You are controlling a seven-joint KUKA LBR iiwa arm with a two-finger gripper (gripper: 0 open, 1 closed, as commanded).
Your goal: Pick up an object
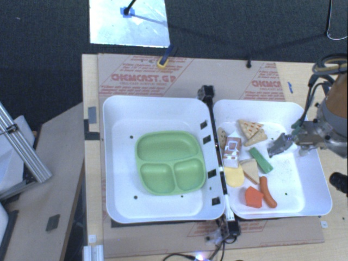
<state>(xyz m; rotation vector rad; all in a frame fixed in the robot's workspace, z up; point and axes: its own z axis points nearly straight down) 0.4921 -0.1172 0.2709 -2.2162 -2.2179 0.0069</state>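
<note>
Two white bins are sitting side by side on the bench, the left bin holding a green divided tray and the right bin holding a scatter of toy food. The arm is reaching in from the right, and its claw is hanging low over the right bin's upper middle. Whether the claw is spread or pressed together, I cannot tell, and nothing is showing in its grip. Just left of the claw, a pizza slice is lying near the bin's top. Just below and left of the claw, a green stick is lying at a slant. Further left, a small printed packet is resting by the divider, with a yellow round beneath it and a pale wedge beside that. Lowest in the bin, well below the claw, an orange chunk and a carrot-like stick are lying close together.
</note>
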